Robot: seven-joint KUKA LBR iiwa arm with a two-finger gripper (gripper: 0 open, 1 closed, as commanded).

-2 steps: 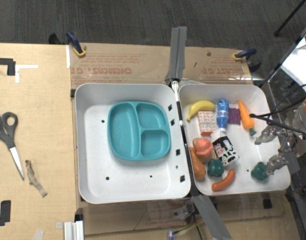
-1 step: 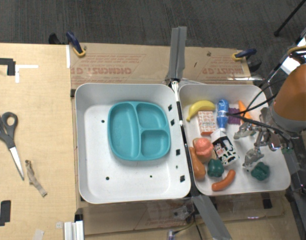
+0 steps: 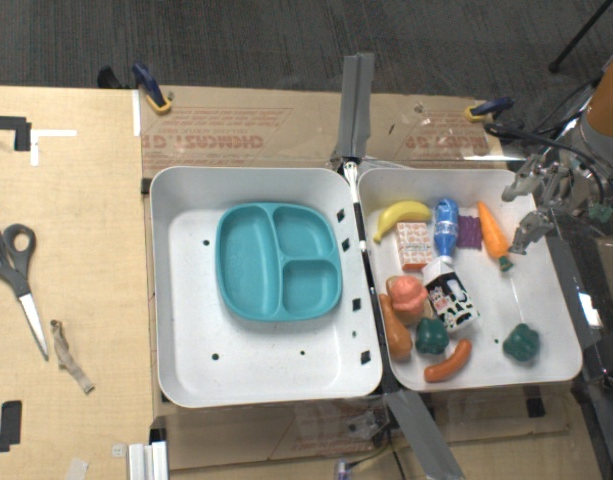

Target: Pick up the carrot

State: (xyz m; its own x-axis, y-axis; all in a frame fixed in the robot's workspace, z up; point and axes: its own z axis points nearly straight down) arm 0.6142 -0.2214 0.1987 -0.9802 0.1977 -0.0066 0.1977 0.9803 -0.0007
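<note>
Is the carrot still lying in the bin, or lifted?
Lying in the bin: the small orange carrot rests flat on the right white bin's floor, the hand beside it.

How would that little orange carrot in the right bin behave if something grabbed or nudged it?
The carrot looks like a moulded toy, so it is probably stiff and light. Its round, tapered body lies flat on the bin floor, so a nudge would likely roll or swing it. Its smooth surface might slip from a pinch near the narrow tip.
</note>
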